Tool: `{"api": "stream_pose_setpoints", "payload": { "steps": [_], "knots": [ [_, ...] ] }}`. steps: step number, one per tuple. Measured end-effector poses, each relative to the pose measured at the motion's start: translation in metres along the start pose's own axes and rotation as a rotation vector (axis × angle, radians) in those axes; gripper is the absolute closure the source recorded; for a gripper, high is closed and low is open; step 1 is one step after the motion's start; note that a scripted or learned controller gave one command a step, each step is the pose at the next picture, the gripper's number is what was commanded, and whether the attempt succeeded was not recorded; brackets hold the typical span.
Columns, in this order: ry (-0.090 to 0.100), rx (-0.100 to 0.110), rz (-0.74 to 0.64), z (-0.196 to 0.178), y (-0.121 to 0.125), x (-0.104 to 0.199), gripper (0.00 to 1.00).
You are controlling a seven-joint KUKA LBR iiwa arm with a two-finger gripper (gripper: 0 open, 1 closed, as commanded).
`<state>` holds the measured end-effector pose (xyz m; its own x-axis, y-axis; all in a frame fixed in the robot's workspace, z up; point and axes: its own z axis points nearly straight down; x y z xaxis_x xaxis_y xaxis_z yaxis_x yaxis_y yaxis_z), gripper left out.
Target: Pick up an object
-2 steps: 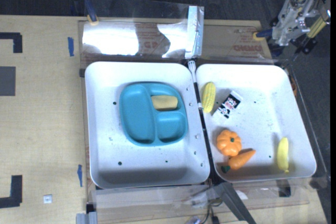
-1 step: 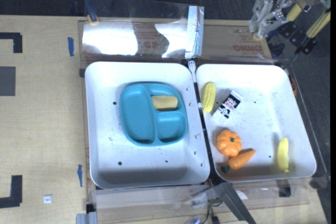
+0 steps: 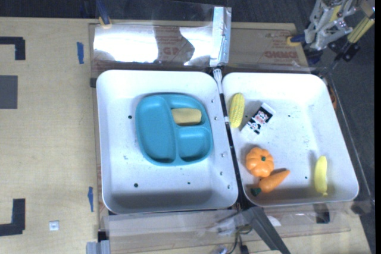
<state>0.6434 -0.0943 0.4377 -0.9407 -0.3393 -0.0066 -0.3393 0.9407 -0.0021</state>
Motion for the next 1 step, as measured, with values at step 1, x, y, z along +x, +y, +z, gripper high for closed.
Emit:
{"api": "stream_pose_setpoints", "payload": {
  "steps": [1],
  "knots": [
    [0.001,-0.002,-0.332,0.0002,0.0011,0.0082,1.00]
  ]
}}
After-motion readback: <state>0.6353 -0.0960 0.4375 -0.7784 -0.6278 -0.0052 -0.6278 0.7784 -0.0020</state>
